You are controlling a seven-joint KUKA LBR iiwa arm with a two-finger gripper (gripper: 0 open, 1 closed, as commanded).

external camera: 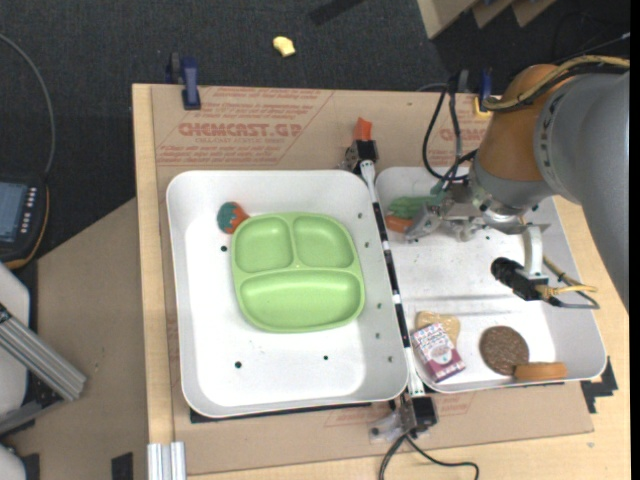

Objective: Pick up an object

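Lying at the 10 o'clock corner of the right bin (455, 280), the toy (404, 211) is small, green over orange. The end effector (432, 220) sits just at its 3 o'clock; apart or together, I cannot tell. A snack packet (438, 348) and a brown disc (503, 347) lie toward 6 o'clock. The toy's long axis runs roughly 9-to-3.

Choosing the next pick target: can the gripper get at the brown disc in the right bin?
Probably yes: the brown disc lies uncovered with the gripper close by, though an orange piece crowds its edge.
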